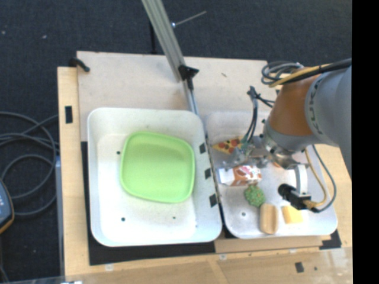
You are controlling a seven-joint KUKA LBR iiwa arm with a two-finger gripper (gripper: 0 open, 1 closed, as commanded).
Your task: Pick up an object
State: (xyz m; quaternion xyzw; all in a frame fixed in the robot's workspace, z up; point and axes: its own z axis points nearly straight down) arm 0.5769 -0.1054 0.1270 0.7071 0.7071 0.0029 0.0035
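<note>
In the camera view, the right shallow white bin (237,123) on the desk (136,70) holds a small clutter: a red-and-white crinkled packet (244,174) near its left wall, a small green broccoli-shaped toy (255,196) just below it, a tan bread-roll-shaped toy (269,219) and a yellow block (291,215) toward the near rim, and a small orange-and-red piece (226,146) further back. The claw (259,156) hangs low over the middle of this bin, just above and to the right of the packet, very near it; whether its fingers are spread or closed I cannot tell, since the wrist hides them. The packet looks the likeliest target: probably light, thin and crushable, with a slick surface, so pinching across its narrow middle should serve best. The left shallow white bin (100,123) carries a light green square plastic plate (157,166), well apart from the claw.
</note>
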